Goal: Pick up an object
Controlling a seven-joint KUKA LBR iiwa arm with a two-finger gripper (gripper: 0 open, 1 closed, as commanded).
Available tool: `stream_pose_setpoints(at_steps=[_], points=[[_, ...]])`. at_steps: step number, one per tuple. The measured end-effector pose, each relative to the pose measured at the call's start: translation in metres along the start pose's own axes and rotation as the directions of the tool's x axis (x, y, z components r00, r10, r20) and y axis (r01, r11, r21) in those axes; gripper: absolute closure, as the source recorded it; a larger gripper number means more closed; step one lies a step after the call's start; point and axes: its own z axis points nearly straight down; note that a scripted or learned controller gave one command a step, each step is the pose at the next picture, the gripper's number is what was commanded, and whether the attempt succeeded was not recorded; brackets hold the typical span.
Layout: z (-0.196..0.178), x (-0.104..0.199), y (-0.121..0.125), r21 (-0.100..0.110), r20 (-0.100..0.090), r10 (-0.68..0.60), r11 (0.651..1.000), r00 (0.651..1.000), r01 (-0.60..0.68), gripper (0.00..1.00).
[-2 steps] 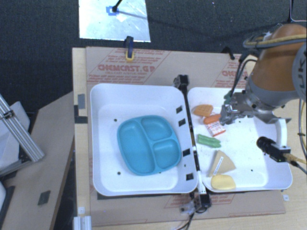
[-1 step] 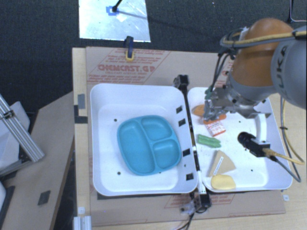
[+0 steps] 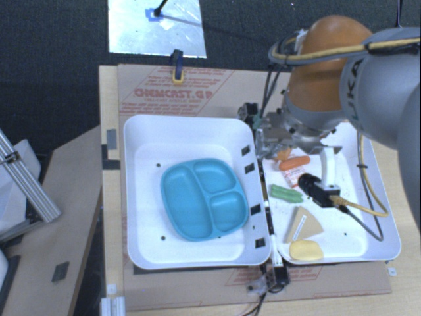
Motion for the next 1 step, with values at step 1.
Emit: stream_pose_setpoints(at_steps=[1], points=[[0.0103,0.0416,0.0322,-0.001,0.001,0.001,1.0,1.0,-0.001,1.0]])
